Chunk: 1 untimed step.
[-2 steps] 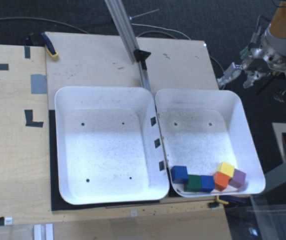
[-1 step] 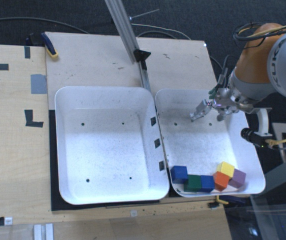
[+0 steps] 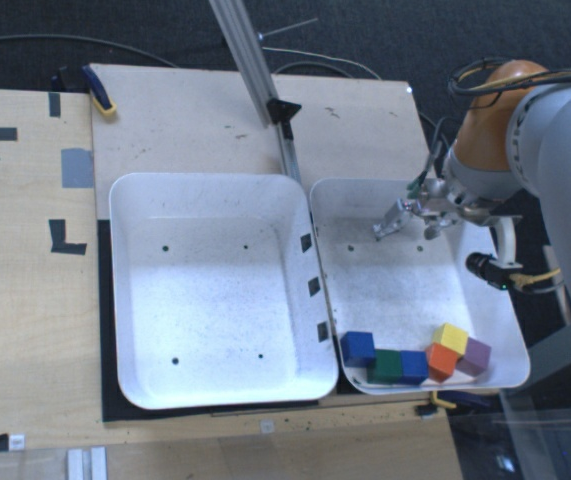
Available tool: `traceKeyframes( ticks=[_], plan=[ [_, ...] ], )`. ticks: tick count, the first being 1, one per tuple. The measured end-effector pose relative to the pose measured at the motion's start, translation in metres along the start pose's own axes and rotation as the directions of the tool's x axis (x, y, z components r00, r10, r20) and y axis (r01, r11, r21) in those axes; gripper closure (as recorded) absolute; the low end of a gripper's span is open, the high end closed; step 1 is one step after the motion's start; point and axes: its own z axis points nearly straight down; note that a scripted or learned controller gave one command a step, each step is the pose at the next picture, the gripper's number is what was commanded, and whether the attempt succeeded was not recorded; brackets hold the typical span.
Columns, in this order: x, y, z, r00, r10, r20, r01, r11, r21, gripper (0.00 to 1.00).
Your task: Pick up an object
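Currently my gripper (image 3: 393,224) hangs with fingers apart and holding nothing over the right bin's (image 3: 385,268) far end. Blocks (image 3: 415,358) lie clustered at its near edge, well apart. Pickup not yet begun.
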Motion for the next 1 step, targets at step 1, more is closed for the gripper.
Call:
traceKeyframes(
  ticks=[1],
  plan=[
    [-0.04, 0.0472, 0.0299, 1.0, 0.002, -0.007, -0.002, 1.0, 0.008, 0.0]
  ],
)
